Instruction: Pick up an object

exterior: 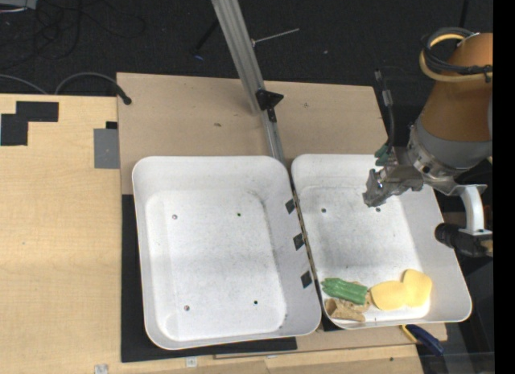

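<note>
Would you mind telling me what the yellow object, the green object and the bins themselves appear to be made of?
The yellow object looks like soft foam or rubber: matte, rounded, no glare. The green object seems to be molded plastic or rubber with a slight sheen, possibly a toy vegetable. The right bin and left bin look like rigid white plastic, smooth but scuffed with dark specks. The beige piece is too small to judge.

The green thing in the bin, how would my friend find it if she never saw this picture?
Look at the right white bin, then down to its near edge where a few small things lie together. The green thing is the leftmost of them, just above a tan lump and left of two yellow pieces. It is the only green one.
</note>
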Motion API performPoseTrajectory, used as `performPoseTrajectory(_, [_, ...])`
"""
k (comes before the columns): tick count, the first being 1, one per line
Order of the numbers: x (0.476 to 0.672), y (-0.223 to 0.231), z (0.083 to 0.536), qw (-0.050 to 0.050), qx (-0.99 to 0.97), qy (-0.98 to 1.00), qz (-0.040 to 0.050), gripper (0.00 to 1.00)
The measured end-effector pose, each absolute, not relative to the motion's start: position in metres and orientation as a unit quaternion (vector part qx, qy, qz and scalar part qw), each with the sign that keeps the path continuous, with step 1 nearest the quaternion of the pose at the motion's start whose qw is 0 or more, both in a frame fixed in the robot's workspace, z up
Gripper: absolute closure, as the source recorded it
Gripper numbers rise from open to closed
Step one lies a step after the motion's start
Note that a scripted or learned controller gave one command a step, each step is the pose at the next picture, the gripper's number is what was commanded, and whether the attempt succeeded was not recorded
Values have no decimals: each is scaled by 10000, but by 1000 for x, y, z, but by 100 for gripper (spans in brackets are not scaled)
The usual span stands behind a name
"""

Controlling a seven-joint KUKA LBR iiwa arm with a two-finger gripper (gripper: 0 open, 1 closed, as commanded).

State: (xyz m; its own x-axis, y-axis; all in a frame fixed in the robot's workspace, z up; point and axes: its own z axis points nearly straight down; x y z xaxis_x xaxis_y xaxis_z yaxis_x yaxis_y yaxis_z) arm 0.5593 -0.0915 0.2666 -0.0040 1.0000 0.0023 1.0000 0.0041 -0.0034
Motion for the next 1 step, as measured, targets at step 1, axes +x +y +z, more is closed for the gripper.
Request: performPoseTrajectory(1, [573, -43, 263, 12, -7056, -7086, 4, 100])
